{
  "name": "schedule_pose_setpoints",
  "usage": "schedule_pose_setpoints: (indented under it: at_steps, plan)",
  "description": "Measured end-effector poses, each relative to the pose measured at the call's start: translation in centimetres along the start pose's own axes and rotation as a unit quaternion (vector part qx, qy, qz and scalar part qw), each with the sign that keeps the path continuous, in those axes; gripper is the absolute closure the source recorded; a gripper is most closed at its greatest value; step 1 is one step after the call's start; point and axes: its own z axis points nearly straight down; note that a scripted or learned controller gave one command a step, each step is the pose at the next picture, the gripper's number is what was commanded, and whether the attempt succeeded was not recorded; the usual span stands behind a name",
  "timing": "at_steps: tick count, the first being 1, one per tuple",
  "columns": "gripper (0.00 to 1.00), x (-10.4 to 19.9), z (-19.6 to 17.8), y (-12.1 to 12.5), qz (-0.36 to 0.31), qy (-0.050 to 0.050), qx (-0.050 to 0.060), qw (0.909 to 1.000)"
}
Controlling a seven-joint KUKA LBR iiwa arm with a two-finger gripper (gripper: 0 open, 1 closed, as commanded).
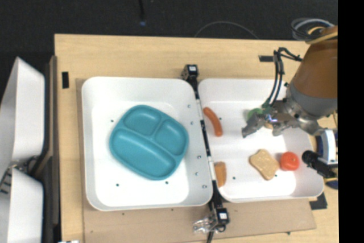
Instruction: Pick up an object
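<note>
In the right bin lie an orange-red sausage near its left wall, a small brown piece at the front left, a slice of toast and a red tomato at the front right. My gripper hangs low over the middle of this bin, above and behind the toast and to the right of the sausage. A small green thing shows right at the gripper; whether it is held or just lying there I cannot tell.
The left bin holds a blue divided plate. The arm's orange band and cables reach in from the right over the back of the right bin. Clamps sit on the divider between the bins.
</note>
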Motion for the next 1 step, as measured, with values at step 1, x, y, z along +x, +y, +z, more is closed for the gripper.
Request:
schedule_pose_setpoints:
  at_steps: [1]
  plan:
    - [0.0,-0.22,6.25,-0.43,0.002,-0.001,0.003,1.0]
